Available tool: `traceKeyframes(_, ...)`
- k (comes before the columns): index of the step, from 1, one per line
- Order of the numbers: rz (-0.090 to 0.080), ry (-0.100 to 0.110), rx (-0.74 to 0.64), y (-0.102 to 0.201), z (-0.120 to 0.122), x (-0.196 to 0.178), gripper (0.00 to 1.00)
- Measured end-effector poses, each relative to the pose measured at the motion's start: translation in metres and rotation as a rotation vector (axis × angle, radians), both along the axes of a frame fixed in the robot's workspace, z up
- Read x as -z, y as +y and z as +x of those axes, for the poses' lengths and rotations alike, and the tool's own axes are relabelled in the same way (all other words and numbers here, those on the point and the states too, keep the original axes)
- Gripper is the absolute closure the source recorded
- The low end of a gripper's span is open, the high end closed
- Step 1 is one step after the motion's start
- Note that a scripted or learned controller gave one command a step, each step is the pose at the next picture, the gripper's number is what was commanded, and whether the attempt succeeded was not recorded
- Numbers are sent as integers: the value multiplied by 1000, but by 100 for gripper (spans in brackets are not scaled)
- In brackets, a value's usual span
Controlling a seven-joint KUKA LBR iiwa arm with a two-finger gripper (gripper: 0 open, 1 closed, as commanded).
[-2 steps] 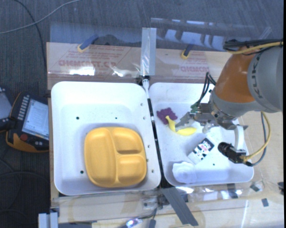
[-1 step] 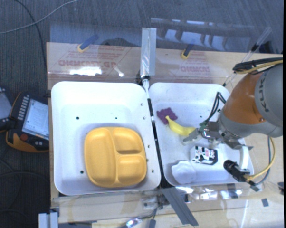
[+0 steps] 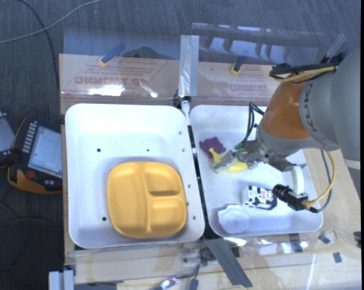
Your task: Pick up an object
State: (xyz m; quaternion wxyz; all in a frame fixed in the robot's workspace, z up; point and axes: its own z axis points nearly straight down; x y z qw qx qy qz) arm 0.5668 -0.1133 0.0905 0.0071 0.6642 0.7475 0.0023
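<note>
Right of frame centre, in the right bin [image 3: 209,219], we see the gripper [image 3: 225,163] low over a smooth yellow banana-shaped toy [image 3: 237,168]; whether it is apart or together we cannot tell. Just left lies a knobbly purple piece [image 3: 210,144]. In the left bin [image 3: 85,125] sits a glossy, rounded yellow compartment tray [image 3: 147,198].

A yellow divided tray [image 3: 147,198] lies in the left bin [image 3: 85,125], lower centre of the frame. In the right bin [image 3: 230,122], the gripper [image 3: 229,162] sits low beside a yellow piece [image 3: 237,167] and a purple object [image 3: 210,144].
</note>
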Motion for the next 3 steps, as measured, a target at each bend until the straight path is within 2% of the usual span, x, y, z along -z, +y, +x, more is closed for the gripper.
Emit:
traceKeyframes(1, 5, 3, -2, 3, 0, -8, 100)
traceKeyframes(2, 5, 15, 121, 69, 47, -93, 100)
traceKeyframes(3, 6, 16, 170, 68, 29, -113, 100)
